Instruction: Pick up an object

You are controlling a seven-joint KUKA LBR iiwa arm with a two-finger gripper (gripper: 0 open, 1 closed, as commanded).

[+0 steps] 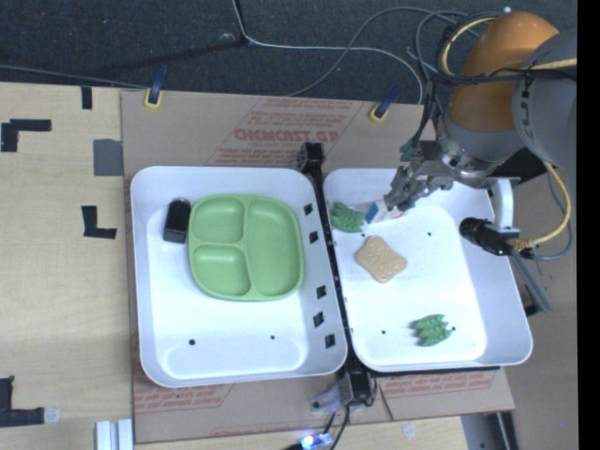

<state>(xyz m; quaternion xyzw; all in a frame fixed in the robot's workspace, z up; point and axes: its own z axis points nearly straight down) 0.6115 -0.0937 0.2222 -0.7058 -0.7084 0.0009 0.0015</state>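
Camera view shows me the pincer (405,193) low over the right white bin's (473,340) far edge; I cannot tell its state. Near it lie a green leafy toy (347,217) and a tan biscuit-like block (380,259).

The counter (56,251) is seen from a single fixed camera mounted above it, angled down at a slant. Both white bins, the left bin (155,345) and the right bin (487,336), are framed whole and side by side at mid-distance. The dark floor (112,17) beyond the counter's far edge is taken in, and the arm (497,73) is caught entering from the right.
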